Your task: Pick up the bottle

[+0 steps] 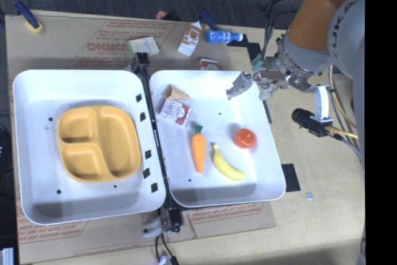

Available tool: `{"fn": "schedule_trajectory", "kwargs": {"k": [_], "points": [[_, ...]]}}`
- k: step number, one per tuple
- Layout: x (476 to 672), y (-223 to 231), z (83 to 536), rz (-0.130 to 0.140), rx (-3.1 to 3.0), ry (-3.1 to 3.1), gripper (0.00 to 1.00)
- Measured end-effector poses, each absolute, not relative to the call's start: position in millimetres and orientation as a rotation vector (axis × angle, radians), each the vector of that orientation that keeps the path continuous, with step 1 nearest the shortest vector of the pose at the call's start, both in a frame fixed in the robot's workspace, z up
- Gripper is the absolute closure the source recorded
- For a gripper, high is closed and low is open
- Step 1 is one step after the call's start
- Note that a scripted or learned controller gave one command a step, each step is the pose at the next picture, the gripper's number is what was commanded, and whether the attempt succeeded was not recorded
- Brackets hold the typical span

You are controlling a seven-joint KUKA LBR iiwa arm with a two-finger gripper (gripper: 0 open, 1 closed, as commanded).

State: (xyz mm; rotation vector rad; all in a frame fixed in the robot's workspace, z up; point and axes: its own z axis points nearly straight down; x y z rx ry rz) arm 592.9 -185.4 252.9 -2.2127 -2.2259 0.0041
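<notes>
The bottle [221, 37] is small and blue with a pale cap end, and it lies on its side on the cardboard behind the right bin [268, 152], outside both bins. My gripper [250, 89] hangs over the right bin's back right corner, in front of and to the right of the bottle and well apart from it. Its two grey fingers [237, 88] are spread open with nothing between them.
The right bin holds a carrot [198, 152], a banana [227, 165], a red tomato [245, 138], a small carton [175, 112] and a tan wedge [177, 94]. A yellow divided plate [98, 142] sits in the left bin. Small packets [190, 39] lie near the bottle.
</notes>
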Motion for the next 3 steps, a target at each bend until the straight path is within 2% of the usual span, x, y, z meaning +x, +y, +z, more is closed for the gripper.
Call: {"fn": "schedule_trajectory", "kwargs": {"k": [1, 2, 3], "points": [[643.7, -147.8, 174.2, 0.004, -2.5, -1.896, 0.0], [644.0, -147.5, 184.8, 0.007, -2.494, -1.902, 1.0], [594.4, -85.2, 227.5, 0.005, -2.525, -1.863, 1.0]]}}
